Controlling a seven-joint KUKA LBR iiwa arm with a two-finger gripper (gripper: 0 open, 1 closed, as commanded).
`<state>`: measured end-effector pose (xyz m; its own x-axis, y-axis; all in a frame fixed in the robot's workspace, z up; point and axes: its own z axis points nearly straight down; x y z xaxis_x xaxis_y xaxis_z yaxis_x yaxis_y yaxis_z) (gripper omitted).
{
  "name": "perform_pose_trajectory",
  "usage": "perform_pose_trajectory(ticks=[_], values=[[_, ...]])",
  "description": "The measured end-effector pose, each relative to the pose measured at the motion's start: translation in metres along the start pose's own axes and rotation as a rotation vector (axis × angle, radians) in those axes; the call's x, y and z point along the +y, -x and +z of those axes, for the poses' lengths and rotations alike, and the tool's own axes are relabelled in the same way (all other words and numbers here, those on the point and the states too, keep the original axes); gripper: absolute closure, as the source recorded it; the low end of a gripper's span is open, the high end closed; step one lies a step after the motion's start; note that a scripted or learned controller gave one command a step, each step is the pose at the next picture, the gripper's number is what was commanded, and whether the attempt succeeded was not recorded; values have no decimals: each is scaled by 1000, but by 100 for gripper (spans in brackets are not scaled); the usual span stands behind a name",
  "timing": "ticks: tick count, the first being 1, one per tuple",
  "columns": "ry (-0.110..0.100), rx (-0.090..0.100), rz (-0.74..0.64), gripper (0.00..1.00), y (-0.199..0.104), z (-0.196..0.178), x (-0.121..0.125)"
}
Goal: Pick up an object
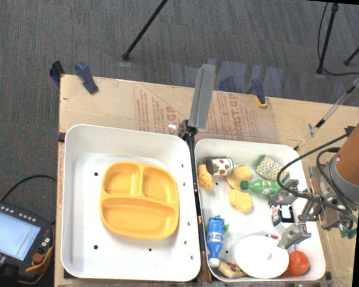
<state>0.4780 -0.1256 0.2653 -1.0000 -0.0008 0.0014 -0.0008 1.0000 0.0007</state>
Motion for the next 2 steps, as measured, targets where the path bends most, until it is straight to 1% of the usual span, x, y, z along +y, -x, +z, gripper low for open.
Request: perform_pose_trajectory(ticks=[1,2], values=[[2,0,-366,0,0,132,-1],[-4,-16,-241,0,53,172,33]])
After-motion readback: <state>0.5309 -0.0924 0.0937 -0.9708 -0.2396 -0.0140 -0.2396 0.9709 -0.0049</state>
